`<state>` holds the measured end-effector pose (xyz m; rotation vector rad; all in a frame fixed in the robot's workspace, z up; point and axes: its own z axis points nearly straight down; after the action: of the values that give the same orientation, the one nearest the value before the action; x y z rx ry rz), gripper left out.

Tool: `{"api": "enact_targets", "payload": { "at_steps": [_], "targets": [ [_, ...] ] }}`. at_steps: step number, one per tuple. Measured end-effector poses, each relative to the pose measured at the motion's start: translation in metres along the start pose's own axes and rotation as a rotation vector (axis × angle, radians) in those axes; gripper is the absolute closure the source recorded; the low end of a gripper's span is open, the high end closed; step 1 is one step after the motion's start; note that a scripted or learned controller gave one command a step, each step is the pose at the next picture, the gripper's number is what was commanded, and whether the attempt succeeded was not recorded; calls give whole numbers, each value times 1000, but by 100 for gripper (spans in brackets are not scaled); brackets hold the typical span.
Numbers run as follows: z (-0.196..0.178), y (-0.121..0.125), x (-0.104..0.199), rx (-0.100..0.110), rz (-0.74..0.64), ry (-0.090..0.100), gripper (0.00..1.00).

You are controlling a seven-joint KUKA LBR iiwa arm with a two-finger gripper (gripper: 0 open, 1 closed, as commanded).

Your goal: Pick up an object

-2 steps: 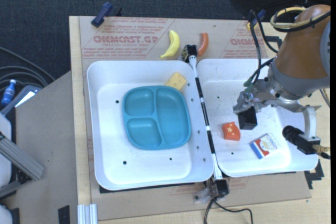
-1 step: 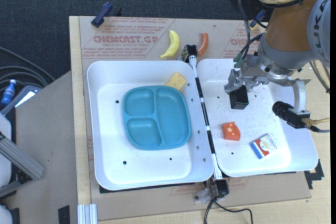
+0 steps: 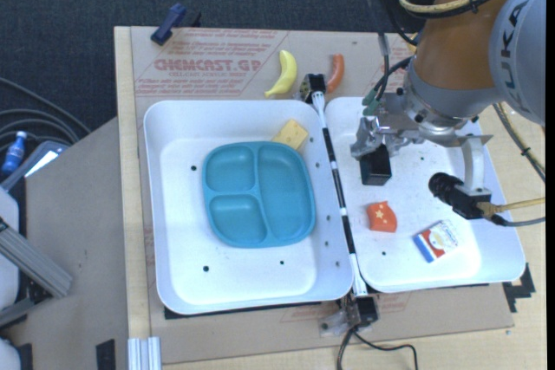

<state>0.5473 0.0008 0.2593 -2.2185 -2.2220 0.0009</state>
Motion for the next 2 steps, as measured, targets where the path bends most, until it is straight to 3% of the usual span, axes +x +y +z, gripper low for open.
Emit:
{"api": "enact_targets", "payload": {
  "at_steps": [1, 2],
  "targets": [
    [3, -51, -4, 2, 3, 0, 100],
    [12, 13, -6, -2, 1, -1, 100]
  ]
}}
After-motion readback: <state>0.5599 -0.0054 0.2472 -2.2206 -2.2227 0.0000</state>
